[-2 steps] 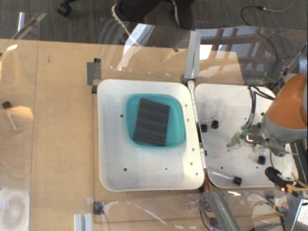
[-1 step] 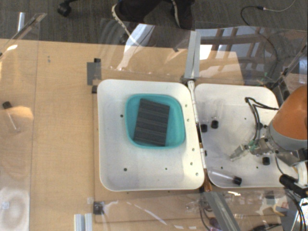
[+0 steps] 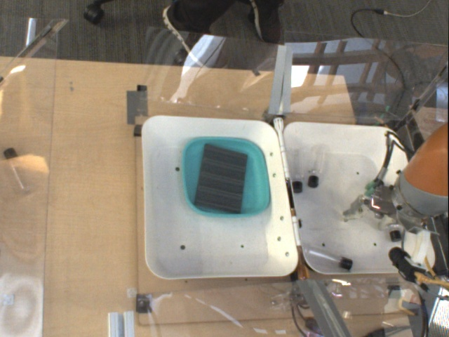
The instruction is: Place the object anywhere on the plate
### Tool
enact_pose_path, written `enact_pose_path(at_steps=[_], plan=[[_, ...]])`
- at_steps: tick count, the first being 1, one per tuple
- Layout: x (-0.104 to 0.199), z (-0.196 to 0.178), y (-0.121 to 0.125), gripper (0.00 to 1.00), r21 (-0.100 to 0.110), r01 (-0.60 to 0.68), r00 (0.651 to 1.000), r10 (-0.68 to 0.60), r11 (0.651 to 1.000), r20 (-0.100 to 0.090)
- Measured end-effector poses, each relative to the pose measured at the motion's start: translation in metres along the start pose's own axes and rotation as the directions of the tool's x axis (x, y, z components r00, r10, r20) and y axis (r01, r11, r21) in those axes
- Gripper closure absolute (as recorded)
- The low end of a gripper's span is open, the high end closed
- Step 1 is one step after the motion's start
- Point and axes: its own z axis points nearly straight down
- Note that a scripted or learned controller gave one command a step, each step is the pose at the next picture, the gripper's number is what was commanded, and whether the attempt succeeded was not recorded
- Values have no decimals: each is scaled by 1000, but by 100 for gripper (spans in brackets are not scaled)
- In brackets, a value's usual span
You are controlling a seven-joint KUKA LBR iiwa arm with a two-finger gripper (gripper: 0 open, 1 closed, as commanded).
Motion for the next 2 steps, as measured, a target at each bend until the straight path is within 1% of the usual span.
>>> enact_pose_path(at_steps=[1,2], plan=[[-1,0,-8,0,15,361,933,-361,933,13],[-13,-125,-2,0,14,519,855,-519,855,13]])
